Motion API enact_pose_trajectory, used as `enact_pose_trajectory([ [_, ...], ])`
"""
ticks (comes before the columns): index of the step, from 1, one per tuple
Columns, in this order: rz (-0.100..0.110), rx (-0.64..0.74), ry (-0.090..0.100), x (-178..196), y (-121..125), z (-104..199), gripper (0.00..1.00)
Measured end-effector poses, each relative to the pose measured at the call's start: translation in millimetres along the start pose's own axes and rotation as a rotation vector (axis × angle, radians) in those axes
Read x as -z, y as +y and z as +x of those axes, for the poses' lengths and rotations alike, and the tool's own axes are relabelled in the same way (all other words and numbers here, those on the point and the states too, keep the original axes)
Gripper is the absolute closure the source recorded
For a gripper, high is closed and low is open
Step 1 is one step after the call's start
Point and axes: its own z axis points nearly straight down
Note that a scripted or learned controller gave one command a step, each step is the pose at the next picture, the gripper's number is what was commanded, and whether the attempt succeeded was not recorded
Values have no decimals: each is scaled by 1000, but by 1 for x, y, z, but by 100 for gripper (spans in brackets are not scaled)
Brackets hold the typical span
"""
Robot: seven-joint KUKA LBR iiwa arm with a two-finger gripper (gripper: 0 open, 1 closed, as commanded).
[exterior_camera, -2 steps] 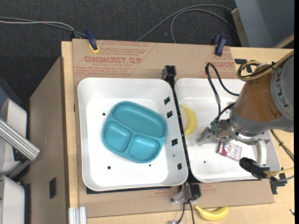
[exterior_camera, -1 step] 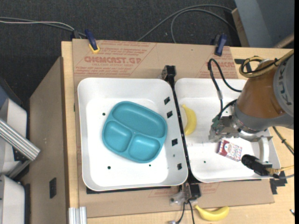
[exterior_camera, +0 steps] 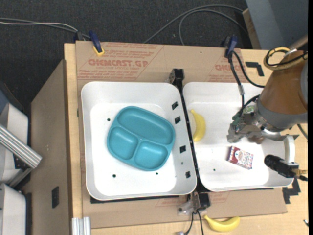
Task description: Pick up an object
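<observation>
A small red, white and blue box (exterior_camera: 239, 157) lies flat on the floor of the right bin (exterior_camera: 215, 177). A yellow banana (exterior_camera: 197, 125) rests against that bin's left wall. My gripper (exterior_camera: 243, 132) hangs over the right bin, just above and behind the box, with the arm coming in from the right. Nothing shows between its fingers. A teal divided plate (exterior_camera: 141, 137) sits in the middle of the left bin (exterior_camera: 93, 131).
A black divider with clips (exterior_camera: 183, 126) runs between the two bins. A second banana (exterior_camera: 222, 223) lies on the bench below the bins. Cables (exterior_camera: 238, 77) trail across the cardboard at the back right.
</observation>
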Motion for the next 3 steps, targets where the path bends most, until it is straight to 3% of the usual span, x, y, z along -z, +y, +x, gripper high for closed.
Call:
enact_pose_trajectory([
  [2,-2,3,0,103,13,-1,100],
  [3,7,7,3,92,24,52,100],
])
